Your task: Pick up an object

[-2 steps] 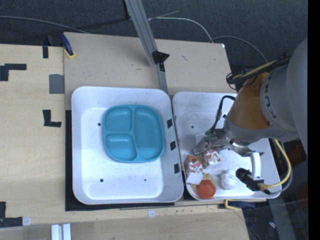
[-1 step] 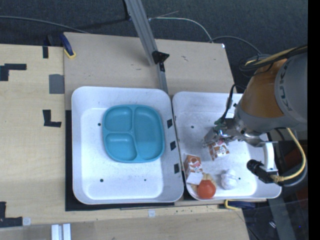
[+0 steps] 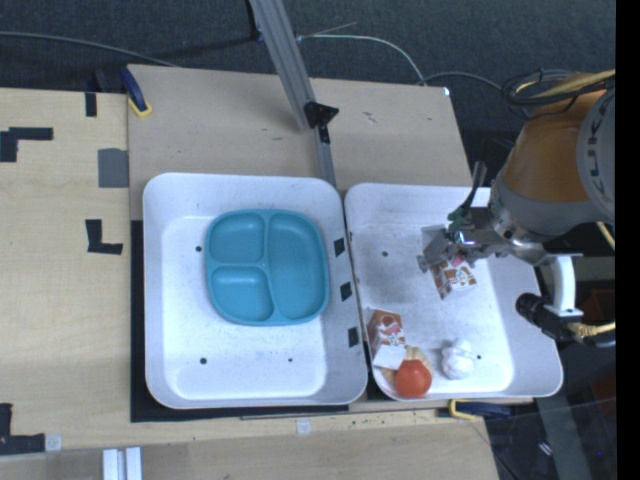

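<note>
My gripper (image 3: 447, 251) hangs over the middle of the right bin (image 3: 400, 218), reaching in from the right. A small red-and-white packet (image 3: 458, 279) sits directly at its lower tip; whether it is gripped or just lying beneath, I cannot tell. Near the bin's front edge lie a red tomato-like ball (image 3: 413, 378), a crumpled white object (image 3: 458, 360) and a brown-and-white packet (image 3: 385, 327). These three are well clear of the gripper.
The left bin (image 3: 170, 268) holds a blue divided plate (image 3: 268, 266). A grey metal pole (image 3: 290, 58) slants in from the top toward the wall between the bins. Cables lie behind the bench at the top right.
</note>
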You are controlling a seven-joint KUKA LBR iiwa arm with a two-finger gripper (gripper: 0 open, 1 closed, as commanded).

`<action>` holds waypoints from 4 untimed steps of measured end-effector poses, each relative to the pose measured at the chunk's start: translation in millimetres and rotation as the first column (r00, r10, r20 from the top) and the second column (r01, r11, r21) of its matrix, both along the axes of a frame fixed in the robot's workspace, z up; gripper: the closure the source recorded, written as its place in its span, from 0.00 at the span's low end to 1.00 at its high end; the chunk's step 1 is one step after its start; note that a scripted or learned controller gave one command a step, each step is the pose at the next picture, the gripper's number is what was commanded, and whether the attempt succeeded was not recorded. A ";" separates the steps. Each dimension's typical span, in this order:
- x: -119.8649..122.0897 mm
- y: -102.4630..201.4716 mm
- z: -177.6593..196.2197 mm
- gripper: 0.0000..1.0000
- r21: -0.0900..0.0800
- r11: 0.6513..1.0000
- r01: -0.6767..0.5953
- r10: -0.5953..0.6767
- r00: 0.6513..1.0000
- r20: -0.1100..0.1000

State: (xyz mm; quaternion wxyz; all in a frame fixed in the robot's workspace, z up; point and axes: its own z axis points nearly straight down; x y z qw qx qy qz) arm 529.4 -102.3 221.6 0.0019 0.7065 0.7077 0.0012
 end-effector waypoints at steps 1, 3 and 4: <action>0.9 0.1 41.0 1.00 0.000 1.000 0.000 0.000 1.000 -0.001; 6.0 103.3 34.6 1.00 0.002 1.000 -0.004 0.004 1.000 -0.008; 16.6 159.0 31.6 1.00 0.002 1.000 -0.006 0.006 1.000 -0.007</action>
